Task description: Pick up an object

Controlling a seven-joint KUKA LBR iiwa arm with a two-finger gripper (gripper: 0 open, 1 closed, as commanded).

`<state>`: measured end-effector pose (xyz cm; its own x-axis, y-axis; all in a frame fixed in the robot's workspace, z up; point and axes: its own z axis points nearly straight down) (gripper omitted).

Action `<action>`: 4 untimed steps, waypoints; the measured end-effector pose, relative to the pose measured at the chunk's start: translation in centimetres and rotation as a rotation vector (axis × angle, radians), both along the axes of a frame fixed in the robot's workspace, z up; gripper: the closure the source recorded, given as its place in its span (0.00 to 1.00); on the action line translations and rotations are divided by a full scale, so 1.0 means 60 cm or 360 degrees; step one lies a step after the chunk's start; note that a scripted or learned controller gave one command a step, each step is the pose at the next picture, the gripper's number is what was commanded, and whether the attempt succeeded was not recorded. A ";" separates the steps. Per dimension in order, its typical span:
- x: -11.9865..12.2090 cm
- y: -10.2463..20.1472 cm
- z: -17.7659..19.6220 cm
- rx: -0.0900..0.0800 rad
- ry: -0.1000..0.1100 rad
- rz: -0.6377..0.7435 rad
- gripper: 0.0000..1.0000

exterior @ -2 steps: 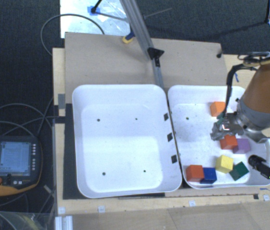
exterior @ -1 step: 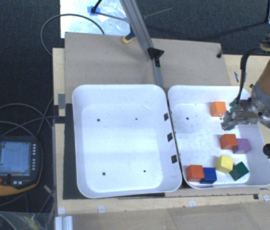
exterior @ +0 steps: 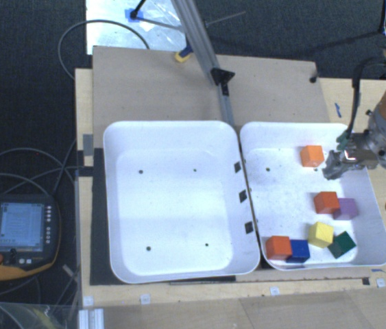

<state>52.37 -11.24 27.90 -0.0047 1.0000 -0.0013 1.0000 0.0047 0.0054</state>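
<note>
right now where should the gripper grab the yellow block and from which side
Probably from straight above, fingers closing on two opposite side faces of the yellow block. It sits slightly turned, so the gripper would need to match that angle. The green block crowds its right side and the blue block is near its lower left; the upper-left and lower-right faces look freest.

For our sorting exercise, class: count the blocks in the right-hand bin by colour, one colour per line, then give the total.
Orange: 3, one by the gripper, orange block; one mid-bin; one at the near edge
Purple: 1, purple block
Yellow: 1, yellow block
Green: 1, green block
Blue: 1, blue block
Total: 7
</note>
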 end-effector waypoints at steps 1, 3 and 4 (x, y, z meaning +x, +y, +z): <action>0.018 0.087 0.006 0.0003 0.0003 0.0010 1.00; 0.065 0.235 -0.021 0.0004 0.0003 0.0009 1.00; 0.093 0.316 -0.049 0.0004 0.0005 0.0009 1.00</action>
